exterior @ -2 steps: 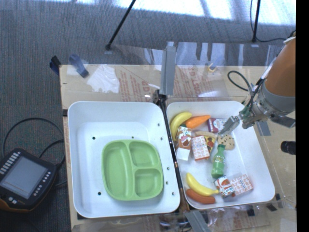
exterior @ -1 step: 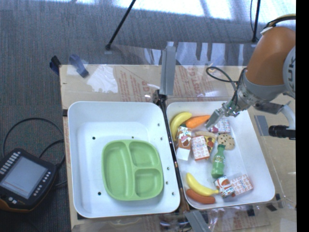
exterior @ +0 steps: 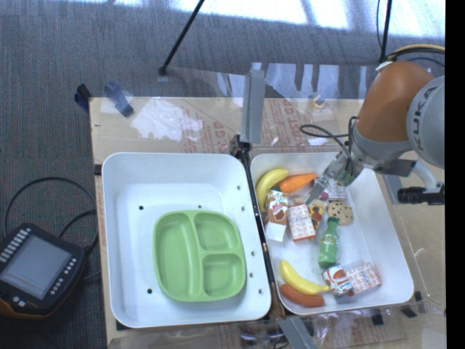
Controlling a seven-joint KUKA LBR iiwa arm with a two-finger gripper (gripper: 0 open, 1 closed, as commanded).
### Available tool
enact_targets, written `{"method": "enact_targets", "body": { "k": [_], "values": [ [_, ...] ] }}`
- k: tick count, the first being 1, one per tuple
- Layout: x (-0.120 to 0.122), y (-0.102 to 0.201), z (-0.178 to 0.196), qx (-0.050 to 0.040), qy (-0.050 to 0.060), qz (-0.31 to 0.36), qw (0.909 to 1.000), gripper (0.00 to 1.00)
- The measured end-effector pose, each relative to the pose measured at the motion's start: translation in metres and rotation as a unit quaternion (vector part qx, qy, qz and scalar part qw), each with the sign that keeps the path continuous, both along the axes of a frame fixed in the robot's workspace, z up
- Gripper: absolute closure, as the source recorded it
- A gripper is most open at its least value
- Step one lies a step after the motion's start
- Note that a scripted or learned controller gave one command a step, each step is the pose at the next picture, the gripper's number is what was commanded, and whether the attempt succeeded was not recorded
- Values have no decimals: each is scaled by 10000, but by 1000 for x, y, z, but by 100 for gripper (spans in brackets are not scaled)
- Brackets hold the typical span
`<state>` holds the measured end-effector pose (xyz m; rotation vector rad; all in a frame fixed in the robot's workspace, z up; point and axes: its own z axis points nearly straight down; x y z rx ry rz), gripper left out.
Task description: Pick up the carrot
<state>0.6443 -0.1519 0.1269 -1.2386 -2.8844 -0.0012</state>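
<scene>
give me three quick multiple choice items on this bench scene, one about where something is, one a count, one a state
1. Where does the carrot lie?
A. in the left bin, on the green tray
B. in the right bin, near its far edge beside a banana
C. on the bench outside both bins

2. How many bananas are in the right bin?
A. one
B. two
C. four

3. How is the green bottle posed?
A. lying on its side among the other items
B. standing on the green tray
C. held between the gripper's fingers

Answers:
1 B, the orange carrot sits next to the upper banana at the bin's far side.
2 B, one at the far left, another banana near the front edge.
3 A, it lies flat in the bin, apart from the gripper.
</scene>
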Motion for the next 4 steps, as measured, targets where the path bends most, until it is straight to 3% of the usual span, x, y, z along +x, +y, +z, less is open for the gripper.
{"method": "enact_targets", "body": {
  "k": [1,2,3,4],
  "values": [
    [-6,-62,82,-6,-22,386,9993,0],
    [-13,-10,7,3,-9,1371,9906,0],
    [-42,0,9,1,-3,384,9993,0],
    [-8,2,31,-2,-17,1251,9921,0]
  ]
}}
